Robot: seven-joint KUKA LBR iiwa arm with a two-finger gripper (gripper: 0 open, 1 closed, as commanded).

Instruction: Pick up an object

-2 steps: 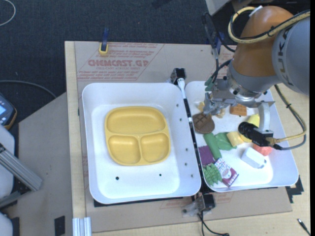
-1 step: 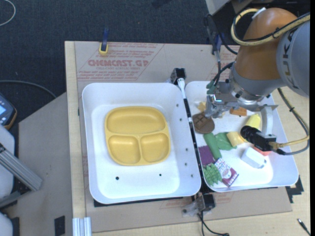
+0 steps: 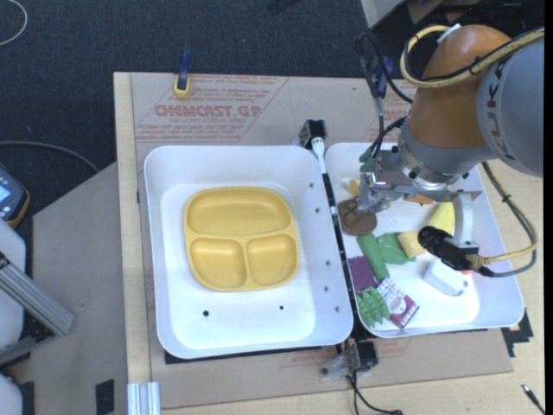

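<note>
My gripper (image 3: 370, 199) hangs over the left part of the right bin (image 3: 505, 305), just above a brown round disc (image 3: 357, 221). A long green piece (image 3: 377, 253) and a yellow-green piece (image 3: 406, 245) lie just in front of the disc. Further forward are a purple piece (image 3: 359, 272) and a printed packet (image 3: 388, 304). A yellow curved piece (image 3: 441, 216) lies to the right of the gripper, and a white block (image 3: 445, 281) sits near the bin's front right. The arm hides the back of this bin.
The left bin (image 3: 168, 318) holds a yellow divided plate (image 3: 240, 236). A black-edged wall (image 3: 333, 232) separates the two bins. A blue and yellow clip (image 3: 183, 78) lies on the cardboard behind the left bin.
</note>
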